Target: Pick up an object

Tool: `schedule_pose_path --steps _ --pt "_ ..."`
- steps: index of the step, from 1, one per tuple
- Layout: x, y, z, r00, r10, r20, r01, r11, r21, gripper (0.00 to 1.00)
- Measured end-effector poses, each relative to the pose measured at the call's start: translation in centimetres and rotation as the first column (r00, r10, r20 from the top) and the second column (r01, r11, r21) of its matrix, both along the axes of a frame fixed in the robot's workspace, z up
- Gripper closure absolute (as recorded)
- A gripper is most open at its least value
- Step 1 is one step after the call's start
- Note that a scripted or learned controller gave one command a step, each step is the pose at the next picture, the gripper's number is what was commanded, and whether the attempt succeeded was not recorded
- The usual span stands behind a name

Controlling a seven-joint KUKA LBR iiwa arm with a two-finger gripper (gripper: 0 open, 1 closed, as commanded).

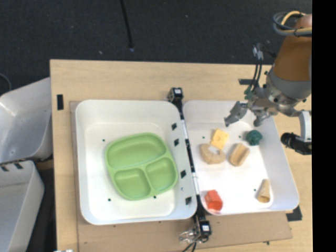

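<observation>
My gripper hangs open above the far part of the right bin, with nothing between its two fingers. Below it in that bin lie a yellow wedge, a tan ring-shaped piece, a tan bread-like piece and a small dark green lump. A red piece sits near the front left corner, and a tan cone lies at the front right.
The left bin holds a green divided tray. A black-clipped divider runs between the bins. White housings stand off the bench's left edge. The wooden bench top surrounds both bins.
</observation>
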State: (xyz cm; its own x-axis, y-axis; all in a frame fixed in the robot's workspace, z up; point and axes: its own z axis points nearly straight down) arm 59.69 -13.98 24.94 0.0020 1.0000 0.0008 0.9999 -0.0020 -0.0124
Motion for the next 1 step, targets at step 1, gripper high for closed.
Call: schedule_pose_path --steps 1 --pt "0.23 0.02 0.77 1.000 0.002 0.014 -0.002 1.000 -0.001 0.00"
